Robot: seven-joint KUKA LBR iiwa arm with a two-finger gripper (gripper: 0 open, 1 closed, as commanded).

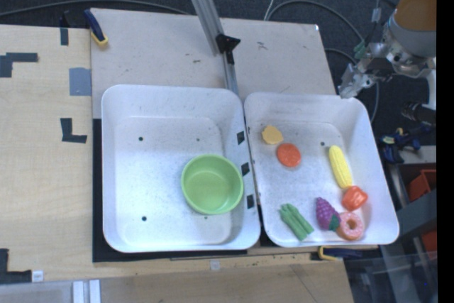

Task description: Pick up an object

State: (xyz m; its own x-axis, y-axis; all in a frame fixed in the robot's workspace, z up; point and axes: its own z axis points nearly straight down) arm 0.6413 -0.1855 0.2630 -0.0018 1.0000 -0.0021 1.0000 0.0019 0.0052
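Nearest the bench's front edge, in the right bin (369,125), a row of small toy foods lies along the front wall: a green ridged vegetable (296,221) set at a slant, a purple grape cluster (325,212) just beside it, and a pink-iced doughnut (350,226) touching the grapes at the front right corner. Directly behind the doughnut sits an orange-red pepper (354,198), and touching its far side a yellow corn cob (340,165) lies lengthwise along the right wall. Toward the middle of this bin rests a flat round orange-red piece, perhaps a tomato slice (289,155), and just beyond it a smaller yellow-orange lump (272,135), the two near but apart. In the left bin (117,117), a light green bowl (211,184) stands upright near the front right corner, mouth upward. Farther back, a grey metal post (206,7) slants up from between the bins over a pale board (156,53), with a blue and yellow clamp (96,27) at that board's far left corner. At the far right, the gripper (352,84) hangs above the right bin's back right corner, outside the toys, holding nothing visible; whether it is wide or narrow I cannot tell.
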